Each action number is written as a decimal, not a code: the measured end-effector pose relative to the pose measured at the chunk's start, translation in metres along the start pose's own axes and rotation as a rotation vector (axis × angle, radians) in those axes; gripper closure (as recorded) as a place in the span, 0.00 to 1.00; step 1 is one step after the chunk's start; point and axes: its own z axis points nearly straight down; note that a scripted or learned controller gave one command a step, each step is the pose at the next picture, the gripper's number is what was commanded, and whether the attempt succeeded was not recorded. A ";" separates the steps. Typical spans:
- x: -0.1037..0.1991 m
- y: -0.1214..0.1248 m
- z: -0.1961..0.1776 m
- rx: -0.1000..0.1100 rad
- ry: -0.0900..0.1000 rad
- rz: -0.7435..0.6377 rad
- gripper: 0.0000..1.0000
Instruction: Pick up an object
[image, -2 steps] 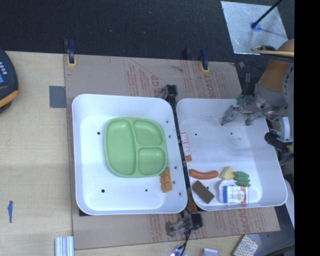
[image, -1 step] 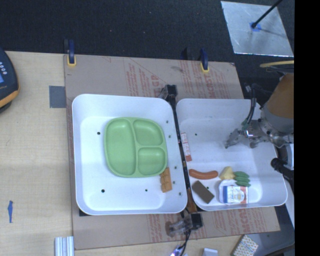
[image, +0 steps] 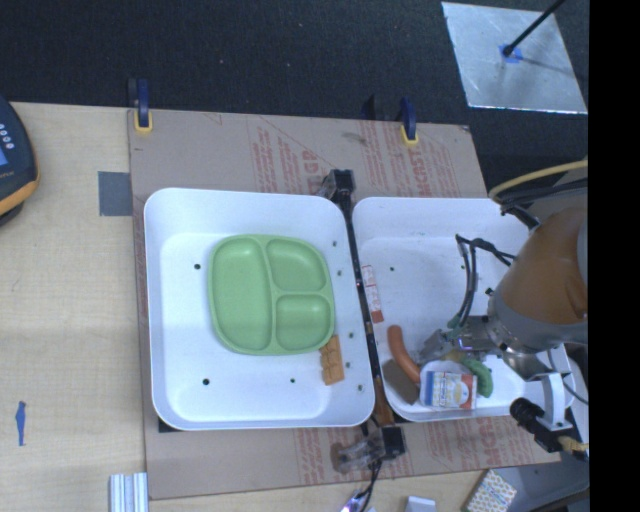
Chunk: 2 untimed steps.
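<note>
Whether the gripper (image: 462, 345) is clenched I cannot tell, hovering at the right bin's (image: 420, 215) five o'clock over a light, rigid carton (image: 446, 386)—grip its flat sides.

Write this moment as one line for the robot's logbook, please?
arm: low over right bin | nearby: sausage, small carton, green item | left bin: green divided plate | grasp: unconfirmed
</note>
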 end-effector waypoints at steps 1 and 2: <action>-0.083 0.051 -0.003 -0.017 -0.012 0.004 0.00; -0.079 0.143 -0.005 -0.020 -0.009 -0.003 0.00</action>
